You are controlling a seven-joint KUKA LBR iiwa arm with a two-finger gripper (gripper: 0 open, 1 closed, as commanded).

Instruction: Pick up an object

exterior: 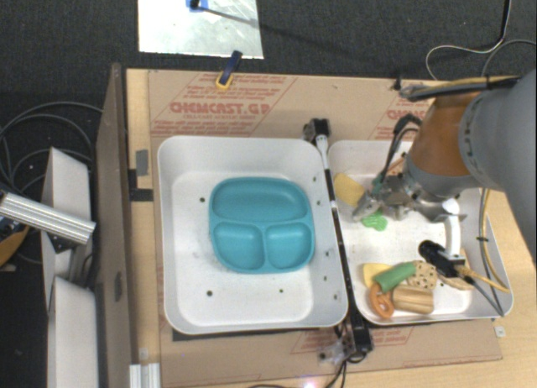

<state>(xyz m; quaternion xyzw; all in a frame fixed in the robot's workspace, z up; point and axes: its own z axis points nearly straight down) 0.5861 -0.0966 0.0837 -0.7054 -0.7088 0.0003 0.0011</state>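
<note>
Two white bins on my bench: left bin [189, 235] holds a teal divided plate [261, 224]. Arm [470, 143] reaches into right bin [357, 243]. Gripper [375, 204] sits low, just above a small green object [375, 222]; I can't tell its state. Yellow piece [348, 186] beside it, toy pile [403, 287] near the front wall.

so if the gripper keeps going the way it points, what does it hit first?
Probably the small green object lying on the right white bin's floor, just under the gripper; the yellow wedge-shaped block sits beside that line. Depth is unclear from this single slanted view.
</note>
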